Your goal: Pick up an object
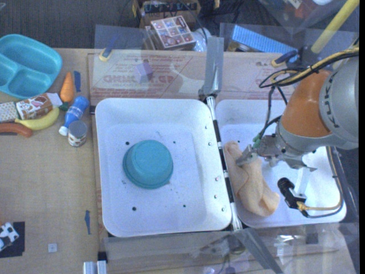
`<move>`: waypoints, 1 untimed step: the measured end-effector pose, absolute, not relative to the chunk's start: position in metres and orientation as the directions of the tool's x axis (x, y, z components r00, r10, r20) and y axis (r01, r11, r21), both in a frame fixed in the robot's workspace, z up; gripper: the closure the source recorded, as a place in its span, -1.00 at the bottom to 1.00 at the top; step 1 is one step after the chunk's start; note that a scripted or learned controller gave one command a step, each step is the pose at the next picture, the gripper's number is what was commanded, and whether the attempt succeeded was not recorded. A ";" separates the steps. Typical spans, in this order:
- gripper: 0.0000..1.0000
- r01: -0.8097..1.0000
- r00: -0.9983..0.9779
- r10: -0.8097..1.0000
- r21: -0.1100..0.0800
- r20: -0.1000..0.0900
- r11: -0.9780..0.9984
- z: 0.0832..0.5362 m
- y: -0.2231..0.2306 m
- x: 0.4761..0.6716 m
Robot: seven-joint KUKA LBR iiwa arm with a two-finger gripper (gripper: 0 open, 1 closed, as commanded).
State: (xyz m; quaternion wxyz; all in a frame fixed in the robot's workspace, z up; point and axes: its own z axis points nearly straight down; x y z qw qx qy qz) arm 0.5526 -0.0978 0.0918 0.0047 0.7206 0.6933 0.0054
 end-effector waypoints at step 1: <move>-1.00 1.000 -0.012 1.000 0.015 -0.001 0.012 0.092 -0.098 0.584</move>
